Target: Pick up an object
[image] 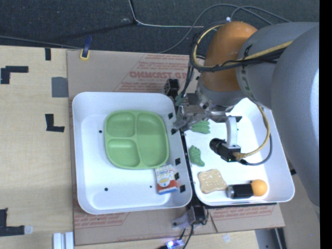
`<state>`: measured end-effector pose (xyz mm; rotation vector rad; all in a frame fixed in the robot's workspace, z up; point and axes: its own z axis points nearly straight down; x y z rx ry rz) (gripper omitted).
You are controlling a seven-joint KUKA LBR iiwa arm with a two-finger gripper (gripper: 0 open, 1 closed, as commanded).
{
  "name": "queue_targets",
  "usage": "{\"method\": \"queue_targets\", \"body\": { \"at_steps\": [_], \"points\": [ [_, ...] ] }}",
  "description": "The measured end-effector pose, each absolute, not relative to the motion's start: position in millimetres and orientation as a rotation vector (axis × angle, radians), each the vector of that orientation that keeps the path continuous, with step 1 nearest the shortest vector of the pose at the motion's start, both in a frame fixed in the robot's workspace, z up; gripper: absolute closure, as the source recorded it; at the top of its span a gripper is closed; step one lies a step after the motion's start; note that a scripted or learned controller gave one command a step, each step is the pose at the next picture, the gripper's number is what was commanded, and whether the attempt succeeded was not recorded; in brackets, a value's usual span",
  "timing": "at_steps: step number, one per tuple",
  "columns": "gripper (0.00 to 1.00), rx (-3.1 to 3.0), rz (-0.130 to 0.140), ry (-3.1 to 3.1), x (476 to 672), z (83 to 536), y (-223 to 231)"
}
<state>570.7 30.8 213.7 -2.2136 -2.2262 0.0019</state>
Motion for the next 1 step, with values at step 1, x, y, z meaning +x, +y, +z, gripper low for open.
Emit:
{"method": "queue_targets", "body": {
  "at_steps": [1],
  "points": [
    [1.00,-2.212,0.001,-2.227,574.7,208.1,83.9]
  ]
}}
